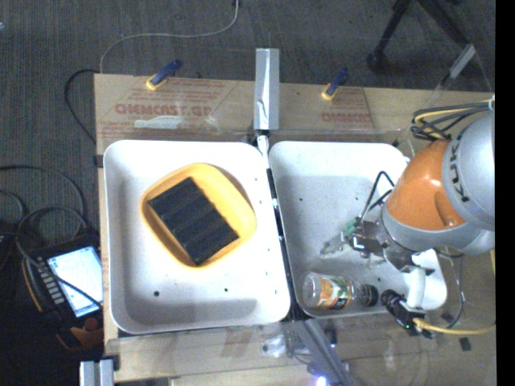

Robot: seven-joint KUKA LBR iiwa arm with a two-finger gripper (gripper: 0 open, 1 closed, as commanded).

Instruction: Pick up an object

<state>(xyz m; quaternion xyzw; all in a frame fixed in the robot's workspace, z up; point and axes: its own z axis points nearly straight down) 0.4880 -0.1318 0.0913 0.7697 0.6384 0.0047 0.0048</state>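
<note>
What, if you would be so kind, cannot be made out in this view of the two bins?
- Gripper, camera view: too small and blurred, partly under the orange wrist band, to read its finger state.
- Small bottle with orange-green label, lying in the right white bin: label text is too blurred.
- Yellow dish holding a black ribbed block, left bin: material is unclear.

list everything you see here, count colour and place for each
white bins: 2, white, side by side on the bench
yellow dish: 1, yellow with a black ribbed insert, in the left bin
bottle: 1, green and orange label with a dark cap, lying on its side at the near edge of the right bin
clamps: 2, blue and yellow, on the far edge of the board
office chair base: 1, black, floor at top right
tablet: 1, lit screen, floor at left
arm: 1, grey with orange band, over the right bin
gripper: 1, metal, low in the right bin
</note>
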